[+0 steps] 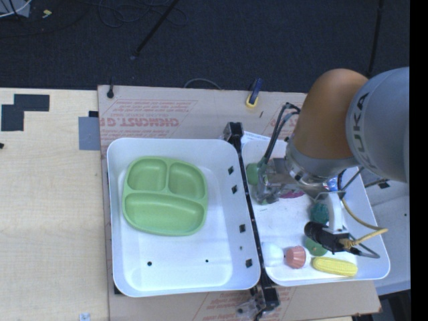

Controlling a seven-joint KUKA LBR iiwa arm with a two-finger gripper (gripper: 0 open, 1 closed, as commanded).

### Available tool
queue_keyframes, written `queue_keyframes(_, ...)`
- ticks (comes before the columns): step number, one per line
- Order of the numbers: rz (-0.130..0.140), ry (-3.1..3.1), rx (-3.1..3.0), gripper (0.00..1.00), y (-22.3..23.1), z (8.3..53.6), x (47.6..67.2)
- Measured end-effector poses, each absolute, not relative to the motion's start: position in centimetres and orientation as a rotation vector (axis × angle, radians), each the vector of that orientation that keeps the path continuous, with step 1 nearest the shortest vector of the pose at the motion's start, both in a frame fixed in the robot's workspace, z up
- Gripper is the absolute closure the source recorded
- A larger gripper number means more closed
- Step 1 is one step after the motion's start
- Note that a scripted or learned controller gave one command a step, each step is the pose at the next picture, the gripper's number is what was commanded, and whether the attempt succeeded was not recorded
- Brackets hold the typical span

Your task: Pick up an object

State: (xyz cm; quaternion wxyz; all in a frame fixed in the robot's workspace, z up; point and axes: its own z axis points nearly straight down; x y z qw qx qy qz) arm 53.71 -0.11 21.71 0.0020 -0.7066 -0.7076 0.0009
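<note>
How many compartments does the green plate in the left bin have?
3. The green plate has two small compartments side by side along its far edge and one wide compartment along its near edge. It lies in the far-left part of the left bin.

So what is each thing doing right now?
Green divided plate: lying flat in the left bin.
Yellow corn toy: lying on its side in the right bin.
Pink cup: tipped over beside the corn.
Gripper: lowered into the right bin.
</note>
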Motion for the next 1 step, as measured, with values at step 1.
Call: queue_keyframes(1,0.001,-2.217,-2.223,1.0,-0.63,23.22,52.89)
